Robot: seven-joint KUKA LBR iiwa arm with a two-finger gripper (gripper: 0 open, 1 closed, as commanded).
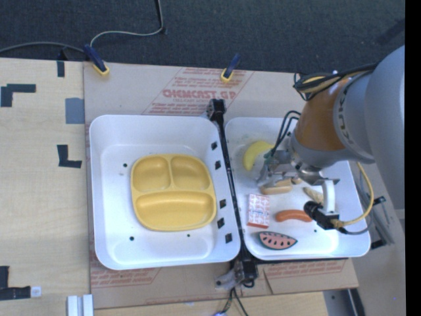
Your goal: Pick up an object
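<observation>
Reaching in from the right, the arm (335,120) sets its gripper (272,170) low in the right bin (355,245), just beside a yellow lemon (255,153) and over a pale bread-like piece (279,187). Whether the fingers are spread or closed cannot be told. Near them lie a red-checked packet (258,210), a hot dog (293,216) and a watermelon slice (277,240). The left bin (108,242) holds a yellow divided plate (173,192).

You see the divided plate (173,192) in the left bin (105,196); in the right bin (352,242), the lemon (255,154) lies above the wafer (258,210), sausage (293,216) and watermelon slice (277,240).
</observation>
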